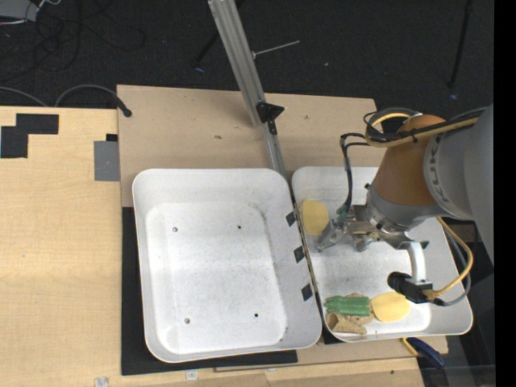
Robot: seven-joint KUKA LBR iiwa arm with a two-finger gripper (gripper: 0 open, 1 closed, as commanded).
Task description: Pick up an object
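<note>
My gripper (339, 241) is low in the right bin (451, 317), near its left wall, with its fingers spread and nothing between them. A round yellow object (314, 214) lies just up and left of the gripper, against the bin's left wall. At the bin's front edge lie a green object (348, 304), a tan piece (348, 323) under it, and a second yellow object (390, 306) to their right. The grey arm with its orange band (403, 176) comes in from the right and covers the back of this bin.
The left white bin (161, 192) sits beside the right one, parted from it by a shared rim with black clips (300, 252). A metal rail (242, 63) slants up behind the bins. Cables (455, 285) hang off the wrist over the right bin.
</note>
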